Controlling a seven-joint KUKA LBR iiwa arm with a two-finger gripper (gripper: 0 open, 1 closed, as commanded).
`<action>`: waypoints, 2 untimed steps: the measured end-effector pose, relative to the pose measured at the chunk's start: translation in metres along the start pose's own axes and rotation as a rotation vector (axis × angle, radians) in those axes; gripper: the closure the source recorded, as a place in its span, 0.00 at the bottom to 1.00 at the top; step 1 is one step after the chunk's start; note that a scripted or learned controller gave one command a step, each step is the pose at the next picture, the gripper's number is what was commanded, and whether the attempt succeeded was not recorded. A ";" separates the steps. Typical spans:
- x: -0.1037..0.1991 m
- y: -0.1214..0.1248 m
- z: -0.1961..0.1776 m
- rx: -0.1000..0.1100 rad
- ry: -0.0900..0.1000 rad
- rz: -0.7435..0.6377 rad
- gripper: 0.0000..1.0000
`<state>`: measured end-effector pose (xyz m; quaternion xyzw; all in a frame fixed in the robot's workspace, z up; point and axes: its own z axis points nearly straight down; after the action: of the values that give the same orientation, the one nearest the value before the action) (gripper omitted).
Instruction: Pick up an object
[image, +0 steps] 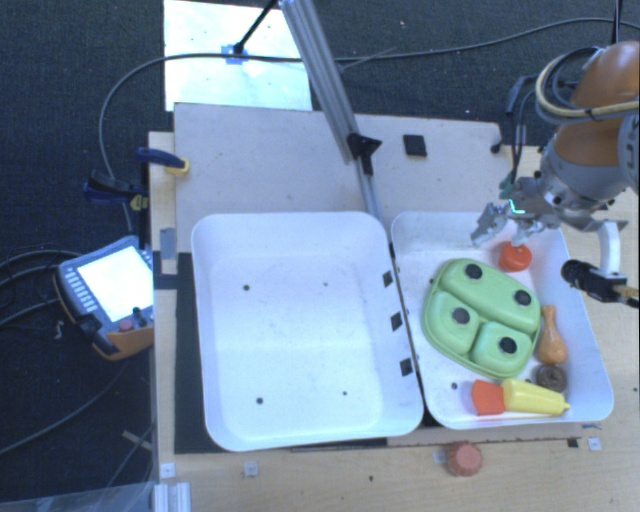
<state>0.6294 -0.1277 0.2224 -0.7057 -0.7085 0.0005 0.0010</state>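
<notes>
Camera position: fixed above the worktop (300, 160), well back.
Facing: downward at a slant.
Coverage: both white bins (300, 420), with surrounding floor.

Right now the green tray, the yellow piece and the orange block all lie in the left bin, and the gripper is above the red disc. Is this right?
Not quite. The camera view shows the green tray, the yellow piece and the orange block in the right bin, not the left bin. The rest holds: the gripper is above the red disc.
</notes>
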 end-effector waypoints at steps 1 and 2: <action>0.000 0.001 -0.002 -0.004 -0.001 0.000 0.00; -0.002 0.000 0.039 -0.002 -0.002 0.003 0.00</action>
<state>0.6290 -0.1297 0.1830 -0.7066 -0.7077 0.0004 -0.0003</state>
